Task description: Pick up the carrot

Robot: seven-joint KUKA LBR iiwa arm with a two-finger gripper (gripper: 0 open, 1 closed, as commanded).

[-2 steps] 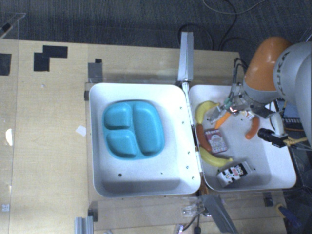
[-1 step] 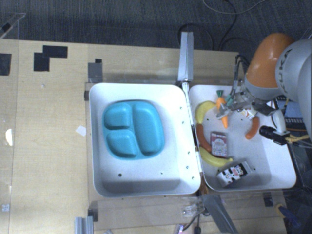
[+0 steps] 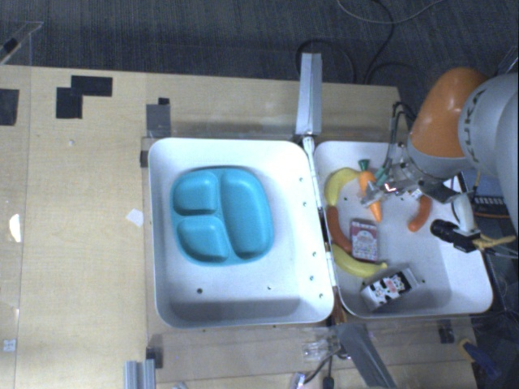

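The carrot point(image 3: 375, 203) lies in the right bin point(image 3: 466, 290), just beside a banana point(image 3: 339, 185), with the gripper point(image 3: 383, 188) right over it — whether it grips the carrot, I cannot tell. A blue tray point(image 3: 220, 215) sits in the left bin point(image 3: 162, 241).

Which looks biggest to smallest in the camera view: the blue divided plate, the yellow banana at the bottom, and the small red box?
1. blue divided plate
2. yellow banana
3. small red box, though it is close to the banana.
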